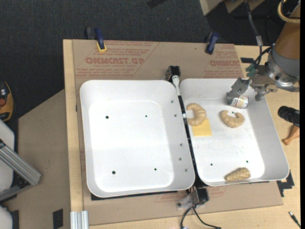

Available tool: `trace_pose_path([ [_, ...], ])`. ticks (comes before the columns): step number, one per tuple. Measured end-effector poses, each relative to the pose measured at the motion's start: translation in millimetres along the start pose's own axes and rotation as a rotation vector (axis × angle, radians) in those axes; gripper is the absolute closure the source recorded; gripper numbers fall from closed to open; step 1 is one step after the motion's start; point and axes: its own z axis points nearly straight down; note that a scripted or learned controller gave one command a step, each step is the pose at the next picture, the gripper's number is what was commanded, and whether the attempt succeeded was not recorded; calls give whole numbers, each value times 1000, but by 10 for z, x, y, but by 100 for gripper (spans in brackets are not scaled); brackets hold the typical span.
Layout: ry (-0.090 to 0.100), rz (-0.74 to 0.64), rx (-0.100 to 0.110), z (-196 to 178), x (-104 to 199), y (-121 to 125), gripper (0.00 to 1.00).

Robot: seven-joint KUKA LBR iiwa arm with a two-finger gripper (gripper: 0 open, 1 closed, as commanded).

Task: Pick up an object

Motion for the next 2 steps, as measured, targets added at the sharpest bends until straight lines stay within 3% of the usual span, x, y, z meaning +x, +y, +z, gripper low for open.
trace_pose_path([
  [1, 8, -1, 2, 1627, 386, 45, 0],
  [2, -1, -2, -3, 1654, 453, 297, 0],
])
